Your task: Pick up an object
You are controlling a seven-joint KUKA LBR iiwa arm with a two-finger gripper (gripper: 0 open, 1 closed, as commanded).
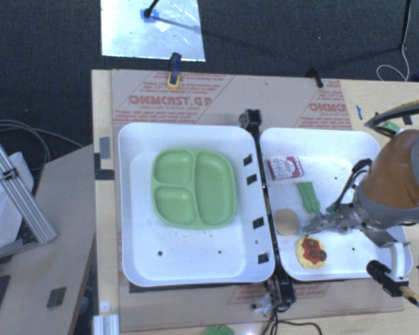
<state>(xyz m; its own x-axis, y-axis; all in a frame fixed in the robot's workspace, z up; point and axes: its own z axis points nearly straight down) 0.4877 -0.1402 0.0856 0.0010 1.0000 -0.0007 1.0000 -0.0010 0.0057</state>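
Dark carpet surrounds a table (pixel 216 96) topped with printed cardboard, where two shallow white plastic bins sit side by side. The left bin (pixel 136 257) holds a pale green, three-compartment plastic plate (pixel 194 188). The right bin (pixel 349 145) holds four small items: a red-and-white carton (pixel 285 167) near its upper left, a green stick-shaped piece (pixel 308 196) below that, a tan round disc (pixel 287 222) beside the dividing wall, and a flat red-and-yellow toy resembling a pizza slice (pixel 311 252) near the front edge.

Reaching in from the right, the grey arm with its orange band (pixel 398 173) hangs low over the right bin, its end effector (pixel 322 221) set just right of the tan disc, just below the green stick and just above the red-and-yellow toy. Whether the end effector is released or clenched cannot be told at this scale, and nothing is visibly held in it.

By the look of things, the pick is not yet done: all four items appear to rest on the bin floor. What remains is securing one of the nearby items and lifting it clear.
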